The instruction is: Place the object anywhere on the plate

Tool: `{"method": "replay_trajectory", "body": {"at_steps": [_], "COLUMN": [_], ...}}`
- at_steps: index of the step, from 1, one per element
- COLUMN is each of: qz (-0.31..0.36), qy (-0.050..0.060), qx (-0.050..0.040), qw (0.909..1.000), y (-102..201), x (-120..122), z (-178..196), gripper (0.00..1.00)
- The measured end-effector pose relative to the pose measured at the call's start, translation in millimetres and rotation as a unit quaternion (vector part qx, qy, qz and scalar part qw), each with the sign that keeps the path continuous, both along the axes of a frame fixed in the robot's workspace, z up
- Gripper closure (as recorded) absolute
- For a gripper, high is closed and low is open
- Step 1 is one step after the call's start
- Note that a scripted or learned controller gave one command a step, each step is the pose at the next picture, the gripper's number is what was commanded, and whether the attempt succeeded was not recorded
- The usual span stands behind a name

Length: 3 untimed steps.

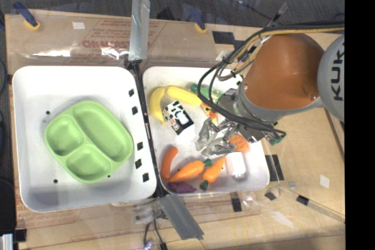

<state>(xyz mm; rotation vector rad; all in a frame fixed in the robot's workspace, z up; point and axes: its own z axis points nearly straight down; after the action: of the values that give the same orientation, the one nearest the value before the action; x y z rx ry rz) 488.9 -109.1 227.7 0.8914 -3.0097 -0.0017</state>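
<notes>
**Gripper low in the right bin, plate waiting in the left**

Here the gripper (214, 140) hangs low over the middle of the right bin (258, 181), amid the toys; whether it is spread or closed I cannot tell, since the metal parts blur together under the orange wrist, and nothing is visibly held. The arm reaches in from the bin's right edge, likely because the pick is meant to come from this clutter.

Just beside the gripper, toward the near right corner, lies a small white cylinder (236, 164). Along the near edge sit two carrots (202, 170), a red-orange sausage-shaped piece (168, 161) and a purple item (181, 187). Toward the far left corner a banana (167, 96) curves around a black-and-white patterned block (177, 116).

Which of these is the intended object is unclear. The green plate (88, 140), three-sectioned, lies tilted in the centre of the left bin (35, 85), well apart from the gripper, with its compartments bare. I judge the placing not yet done.
</notes>
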Motion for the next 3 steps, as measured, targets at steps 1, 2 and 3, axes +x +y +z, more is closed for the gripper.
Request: {"method": "replay_trajectory", "body": {"at_steps": [1, 2, 3], "qz": [-0.098, -0.119, -0.146], "qy": [-0.003, -0.004, -0.003], "qx": [-0.0003, -0.0008, -0.0006], "qw": [0.9952, 0.9929, 0.9893], "y": [-6, -7, -18], "x": [26, 1, 15], "z": [-7, 34, 18], "gripper": [1.00, 1.00, 1.00]}}
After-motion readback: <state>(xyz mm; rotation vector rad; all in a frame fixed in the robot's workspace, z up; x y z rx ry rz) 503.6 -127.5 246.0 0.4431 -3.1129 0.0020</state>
